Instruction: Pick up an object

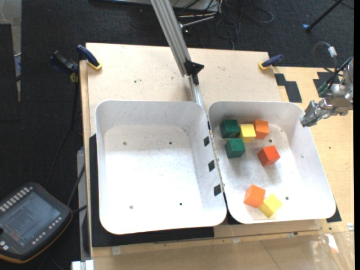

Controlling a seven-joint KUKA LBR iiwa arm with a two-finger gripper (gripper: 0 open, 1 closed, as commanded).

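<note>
The right bin (312, 167) holds several small cubes. Two green cubes (229, 128) (235, 147) sit at its back left, with a yellow cube (248, 131) and an orange cube (261, 129) beside them. A red cube (269, 155) lies near the middle. An orange cube (254, 196) and a yellow cube (270, 205) rest toward the front. My gripper (310, 117) hangs at the far right, over the bin's back right rim, apart from every cube, with nothing seen in it.
The left bin (112, 151) stands beside the right one. A slanted metal pole (171, 30) runs from the top down to the gap between the bins. Clamps (90, 58) (271, 62) sit on the bench's back corners. A teach pendant (28, 221) lies at bottom left.
</note>
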